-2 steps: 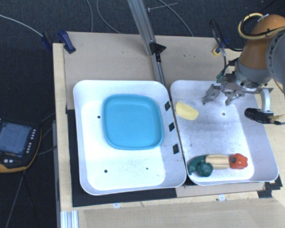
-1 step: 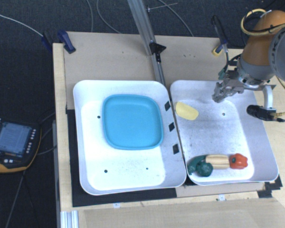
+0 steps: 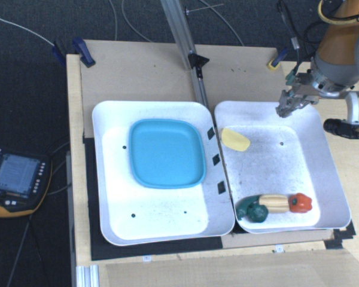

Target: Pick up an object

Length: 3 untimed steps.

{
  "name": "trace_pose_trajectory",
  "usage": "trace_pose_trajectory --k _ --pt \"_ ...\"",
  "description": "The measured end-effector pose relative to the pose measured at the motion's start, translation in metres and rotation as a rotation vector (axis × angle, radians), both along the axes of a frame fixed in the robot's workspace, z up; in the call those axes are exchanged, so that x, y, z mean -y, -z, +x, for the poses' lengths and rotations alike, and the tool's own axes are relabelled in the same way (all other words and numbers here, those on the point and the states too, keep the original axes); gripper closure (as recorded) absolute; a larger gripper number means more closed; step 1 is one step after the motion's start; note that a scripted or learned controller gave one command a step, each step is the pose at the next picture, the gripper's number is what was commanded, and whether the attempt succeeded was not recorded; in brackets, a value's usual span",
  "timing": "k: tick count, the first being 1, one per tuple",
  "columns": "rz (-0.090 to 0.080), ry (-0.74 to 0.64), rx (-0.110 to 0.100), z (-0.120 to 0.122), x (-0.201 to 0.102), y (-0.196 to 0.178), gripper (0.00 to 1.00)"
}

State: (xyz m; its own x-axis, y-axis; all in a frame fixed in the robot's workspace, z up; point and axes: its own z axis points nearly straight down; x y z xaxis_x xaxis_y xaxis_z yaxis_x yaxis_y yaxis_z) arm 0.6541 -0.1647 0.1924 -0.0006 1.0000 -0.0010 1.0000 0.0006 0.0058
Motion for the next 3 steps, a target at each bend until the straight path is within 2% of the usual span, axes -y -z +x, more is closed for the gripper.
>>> trace_pose_trajectory --k 2,3 --pt "0.000 0.000 0.000 -0.007 0.001 -0.109 1.00" --pt "0.002 -0.003 -0.004 -0.010 -0.048 -0.109 1.00"
